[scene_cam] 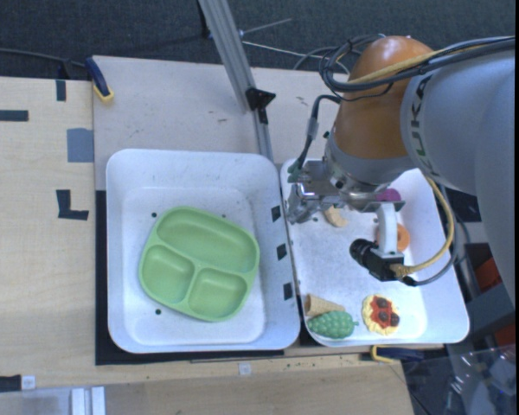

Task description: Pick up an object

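Toys wait in the right bin (432, 314): grapes (332, 324), pizza (381, 314), a tan piece (335, 218).
Gripper (301, 204) hangs low at that bin's upper-left corner, just beside the tan piece; whether its jaws are open or closed, I cannot tell. Best to centre over one toy, clear of the wall, before closing.

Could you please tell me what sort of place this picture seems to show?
Probably a robotics lab bench set up for grasping trials. An industrial arm reaches over two white bins, one holding a green divided plate, the other toy food such as grapes and a small pizza.
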{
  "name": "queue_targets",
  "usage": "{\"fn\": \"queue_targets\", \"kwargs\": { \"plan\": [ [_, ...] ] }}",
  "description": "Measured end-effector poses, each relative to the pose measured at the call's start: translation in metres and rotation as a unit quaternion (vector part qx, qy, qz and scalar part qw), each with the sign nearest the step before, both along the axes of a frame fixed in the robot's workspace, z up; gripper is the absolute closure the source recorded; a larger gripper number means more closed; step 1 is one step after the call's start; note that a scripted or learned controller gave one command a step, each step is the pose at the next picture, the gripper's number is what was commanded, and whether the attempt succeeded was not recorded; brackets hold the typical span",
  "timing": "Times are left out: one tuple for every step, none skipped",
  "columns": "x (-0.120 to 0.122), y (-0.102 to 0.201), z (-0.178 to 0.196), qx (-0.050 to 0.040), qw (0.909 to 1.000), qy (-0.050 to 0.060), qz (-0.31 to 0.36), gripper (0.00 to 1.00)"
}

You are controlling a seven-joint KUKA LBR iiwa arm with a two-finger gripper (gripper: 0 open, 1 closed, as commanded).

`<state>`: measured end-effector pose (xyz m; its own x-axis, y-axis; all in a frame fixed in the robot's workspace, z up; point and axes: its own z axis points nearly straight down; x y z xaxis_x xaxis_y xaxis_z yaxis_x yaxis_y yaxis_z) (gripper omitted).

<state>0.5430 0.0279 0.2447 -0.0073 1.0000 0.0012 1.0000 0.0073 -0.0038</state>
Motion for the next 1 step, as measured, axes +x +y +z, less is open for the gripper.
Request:
{"fn": "queue_targets", "kwargs": {
  "plan": [
    [-0.0034,0.0588,0.0000,0.0002,1.0000,-0.001,0.000,1.00]
  ]
}}
